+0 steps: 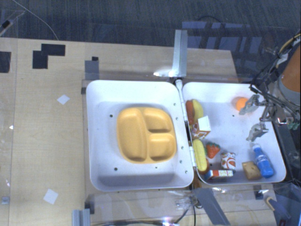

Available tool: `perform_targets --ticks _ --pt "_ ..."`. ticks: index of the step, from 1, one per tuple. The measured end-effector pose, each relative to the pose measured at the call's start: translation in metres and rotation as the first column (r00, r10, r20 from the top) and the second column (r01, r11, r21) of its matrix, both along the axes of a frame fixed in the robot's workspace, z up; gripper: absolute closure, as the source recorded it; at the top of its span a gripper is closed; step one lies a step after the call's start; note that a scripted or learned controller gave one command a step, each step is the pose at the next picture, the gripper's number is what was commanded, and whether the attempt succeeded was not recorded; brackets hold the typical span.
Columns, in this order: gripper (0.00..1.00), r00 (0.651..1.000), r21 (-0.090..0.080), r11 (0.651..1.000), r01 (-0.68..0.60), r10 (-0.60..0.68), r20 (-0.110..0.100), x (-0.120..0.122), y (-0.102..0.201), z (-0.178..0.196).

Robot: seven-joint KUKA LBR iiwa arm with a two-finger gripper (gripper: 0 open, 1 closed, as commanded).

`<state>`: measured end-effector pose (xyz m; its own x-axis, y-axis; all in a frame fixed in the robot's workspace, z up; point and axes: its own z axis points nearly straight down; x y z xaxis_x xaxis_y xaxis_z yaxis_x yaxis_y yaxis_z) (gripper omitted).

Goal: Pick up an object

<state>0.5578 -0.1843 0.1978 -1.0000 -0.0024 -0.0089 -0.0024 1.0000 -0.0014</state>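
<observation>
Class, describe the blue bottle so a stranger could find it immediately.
Look in the right-hand shallow white bin, at its near right corner. There lies the blue plastic bottle with a white cap, beside a brown bread-like block. It is the sole blue item among red, yellow and orange neighbours.

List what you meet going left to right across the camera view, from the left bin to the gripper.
Left bin → yellow divided tray → corn cob → strawberry → red and white can → orange ball → blue bottle → gripper, open over the right bin.
</observation>
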Motion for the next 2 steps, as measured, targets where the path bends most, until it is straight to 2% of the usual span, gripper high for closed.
perform_targets --ticks 1,2 --pt "0.00 0.984 0.001 0.984 0.176 -0.176 -0.004 -0.054 -0.022 -0.070" --pt "0.00 0.960 0.002 0.960 0.280 -0.280 0.000 -0.068 -0.020 -0.098"
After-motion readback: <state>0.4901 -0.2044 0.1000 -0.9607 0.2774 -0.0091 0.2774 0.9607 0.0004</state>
